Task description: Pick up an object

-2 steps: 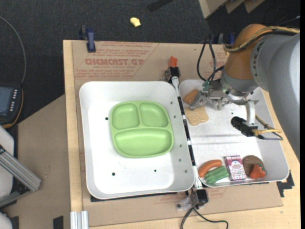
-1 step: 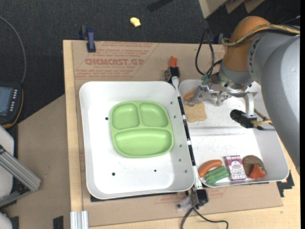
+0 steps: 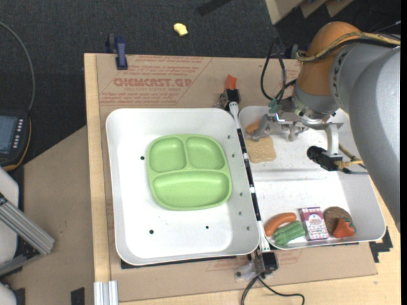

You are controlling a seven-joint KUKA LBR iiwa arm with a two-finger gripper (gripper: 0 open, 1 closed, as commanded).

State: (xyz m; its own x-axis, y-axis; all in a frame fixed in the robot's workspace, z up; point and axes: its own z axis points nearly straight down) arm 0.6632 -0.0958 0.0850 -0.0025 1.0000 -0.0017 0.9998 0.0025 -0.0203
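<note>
Grey metal two-finger gripper (image 3: pixel 275 123), its jaw state impossible to tell, hangs low over the right white plastic bin (image 3: pixel 299 176), just above the tan bread slice (image 3: pixel 261 150), seemingly to grasp it.

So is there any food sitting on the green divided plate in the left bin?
No, all three compartments of the green plate are bare, and the toy food lies in the right bin.

Toy foods (image 3: pixel 308 225) along right bin's (image 3: pixel 299 176) near edge
</note>
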